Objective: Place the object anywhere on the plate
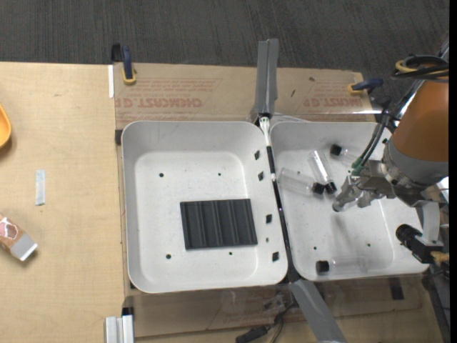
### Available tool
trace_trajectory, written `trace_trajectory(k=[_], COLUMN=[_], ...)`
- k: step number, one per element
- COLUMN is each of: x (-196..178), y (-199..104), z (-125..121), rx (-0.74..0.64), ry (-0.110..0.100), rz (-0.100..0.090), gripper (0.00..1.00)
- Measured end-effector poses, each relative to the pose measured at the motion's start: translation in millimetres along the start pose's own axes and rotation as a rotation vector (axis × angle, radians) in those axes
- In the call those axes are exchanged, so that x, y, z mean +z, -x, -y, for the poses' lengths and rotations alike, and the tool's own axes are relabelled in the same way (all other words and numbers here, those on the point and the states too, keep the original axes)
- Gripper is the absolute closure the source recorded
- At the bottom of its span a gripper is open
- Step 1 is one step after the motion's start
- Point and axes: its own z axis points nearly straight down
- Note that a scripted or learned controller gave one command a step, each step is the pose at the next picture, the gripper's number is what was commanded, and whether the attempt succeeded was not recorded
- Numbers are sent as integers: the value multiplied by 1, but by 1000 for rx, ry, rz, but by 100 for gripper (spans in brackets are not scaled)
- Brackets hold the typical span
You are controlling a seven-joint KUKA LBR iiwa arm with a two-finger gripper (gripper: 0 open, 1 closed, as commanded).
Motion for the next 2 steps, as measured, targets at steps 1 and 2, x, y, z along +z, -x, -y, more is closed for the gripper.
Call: trace_trajectory(k=[1, 2], x=[9, 8], y=[-81, -149], z=[30, -47], rx=[-13, 64], ry=[-1, 1], rz=[1, 2], gripper=[100, 100])
